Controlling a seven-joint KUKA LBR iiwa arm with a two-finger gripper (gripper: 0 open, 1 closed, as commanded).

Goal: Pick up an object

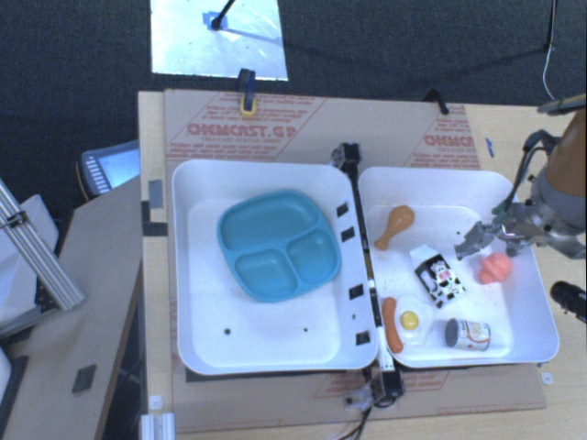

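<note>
**Gripper low over the right bin, pink object just beside it**

Most of the arm (pixel 564 186) is cut off at the right edge of the camera view, so only the wrist and the gripper (pixel 475 242) show. The fingers are small and dark against the white bin floor; they look slightly parted with nothing between them, though the gap is hard to make out. The pink object (pixel 495 268) is a soft rounded lump whose kind cannot be told. Labels on the small items are too small to read.

All places below are given from the gripper. Just to its left and slightly nearer the camera lies a black-and-white carton (pixel 438 279), tilted. Farther left, towards the divider, lies a toy drumstick (pixel 394 225). Nearer the front wall sit a fried-egg toy (pixel 409 321) and, touching its left side, an orange sausage (pixel 392 324). A small can (pixel 469 335) lies on its side, in front of the gripper near the bin's front wall. Well to the left, past the divider, the left bin (pixel 197 337) holds a blue compartment plate (pixel 278 257).

Nothing stands between the gripper and the pink object, which rests on the floor of the right bin (pixel 532 346), just to the right of the fingertips and slightly in front, apart from them.
</note>
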